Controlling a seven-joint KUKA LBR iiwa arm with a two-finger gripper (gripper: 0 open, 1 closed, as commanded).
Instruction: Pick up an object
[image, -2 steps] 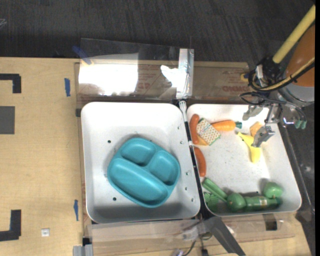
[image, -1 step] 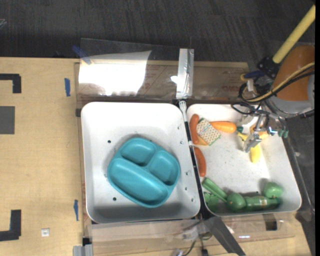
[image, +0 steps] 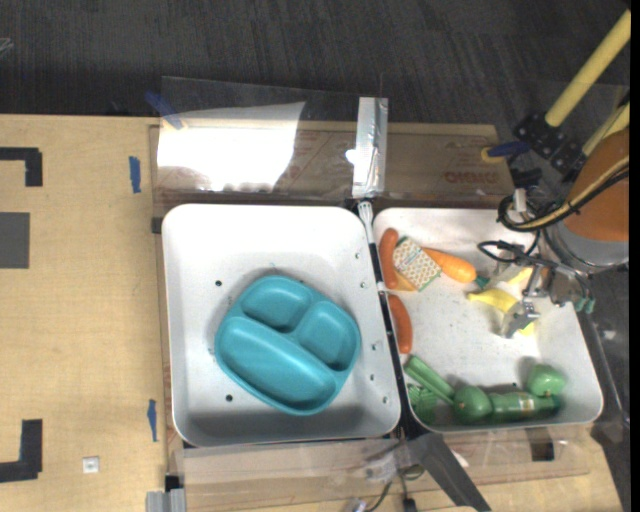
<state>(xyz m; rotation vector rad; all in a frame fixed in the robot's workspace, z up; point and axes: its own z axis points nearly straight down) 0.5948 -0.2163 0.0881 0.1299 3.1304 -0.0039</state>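
Gripper (image: 520, 318) low over the right bin (image: 585, 345), near its right wall, hanging from the grey arm (image: 590, 215) with the orange band. Fingers blurred against the bin floor; impossible to tell how far apart, or whether anything sits between them. Just beside the gripper, to its left, a yellow banana-like piece (image: 494, 297), touching or nearly so. Further left, an orange carrot (image: 448, 265) with a patterned square packet (image: 414, 266) lying over its thick end. Along the divider, a reddish sausage (image: 400, 322). Along the bin's near edge, a row of green vegetables (image: 487, 399). In the left bin (image: 190, 250), a teal divided plate (image: 288, 342), tilted, well apart from the gripper.
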